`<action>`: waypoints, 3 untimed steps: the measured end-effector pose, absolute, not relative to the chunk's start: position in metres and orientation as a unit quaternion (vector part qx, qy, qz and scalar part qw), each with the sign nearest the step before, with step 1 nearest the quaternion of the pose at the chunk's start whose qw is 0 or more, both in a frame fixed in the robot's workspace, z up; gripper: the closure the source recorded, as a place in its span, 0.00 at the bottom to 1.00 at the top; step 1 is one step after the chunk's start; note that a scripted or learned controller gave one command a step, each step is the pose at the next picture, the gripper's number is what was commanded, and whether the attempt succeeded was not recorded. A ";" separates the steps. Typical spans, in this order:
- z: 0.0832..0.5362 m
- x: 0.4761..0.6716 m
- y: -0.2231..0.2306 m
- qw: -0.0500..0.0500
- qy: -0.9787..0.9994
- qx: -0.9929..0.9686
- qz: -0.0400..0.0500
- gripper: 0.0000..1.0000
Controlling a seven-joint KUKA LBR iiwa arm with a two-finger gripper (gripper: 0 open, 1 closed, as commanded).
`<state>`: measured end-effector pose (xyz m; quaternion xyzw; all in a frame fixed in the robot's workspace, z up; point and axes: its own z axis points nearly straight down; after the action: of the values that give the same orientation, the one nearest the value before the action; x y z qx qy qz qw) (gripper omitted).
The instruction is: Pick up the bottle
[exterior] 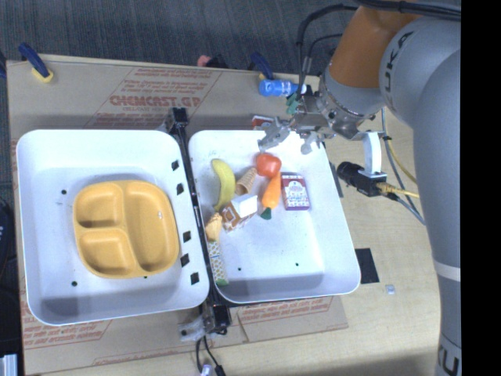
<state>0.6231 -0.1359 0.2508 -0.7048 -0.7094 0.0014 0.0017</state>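
Two shallow white plastic bins sit side by side on my cardboard-covered desk; the left bin holds a yellow compartment tray, the right bin a cluster of small items; from my seat I see the grey arm with its orange band reaching in from the right, its metal claw hanging over the far rim of the right bin; whether that claw is released or clenched I cannot tell, the tips being too small and blurred; nothing visible sits between them; under it, in the far half of the bin, lie a yellow banana, a red tomato-like ball, an orange carrot and a small dark red carton; a white block and a brownish lump lie nearer the bin divider; the small blue plastic bottle lies on its side on the desk, outside both bins, just beyond the right bin's far edge and near the claw
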 end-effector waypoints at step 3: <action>0.191 0.528 -0.043 0.002 -0.720 -0.694 0.002 1.00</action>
<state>0.5284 -0.0425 0.1912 -0.6938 -0.7202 0.0020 0.0020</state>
